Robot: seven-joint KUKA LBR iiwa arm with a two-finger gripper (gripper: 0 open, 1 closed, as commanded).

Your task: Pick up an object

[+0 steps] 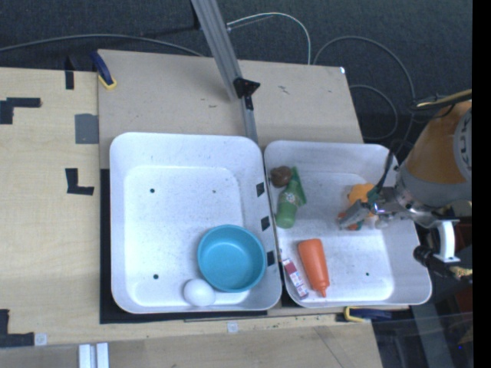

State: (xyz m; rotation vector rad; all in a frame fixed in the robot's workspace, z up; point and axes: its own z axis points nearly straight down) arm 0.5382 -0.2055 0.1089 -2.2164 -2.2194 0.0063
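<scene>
Left bin (pixel 138 159): holds a blue bowl (pixel 230 257) near its front right corner, with a white ball (pixel 199 290) touching the bowl's front left.
Right bin (pixel 337 156): a brown lump (pixel 281 175) and a green bottle (pixel 289 200) lie by its left wall; a small red-and-white tube (pixel 294 277) and an orange carrot (pixel 314 264) lie at the front.
Orange toy (pixel 358 193): toward the right side of the right bin, just beside the fingers.
Fingers (pixel 353 217): low in the right bin by the orange toy; whether they are released or clenched, I cannot tell.
Arm (pixel 437 163): reaches in over the right bin's right edge.

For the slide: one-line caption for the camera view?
Gripper low in right bin by orange carrot and green bottle; blue bowl in left bin.
</scene>
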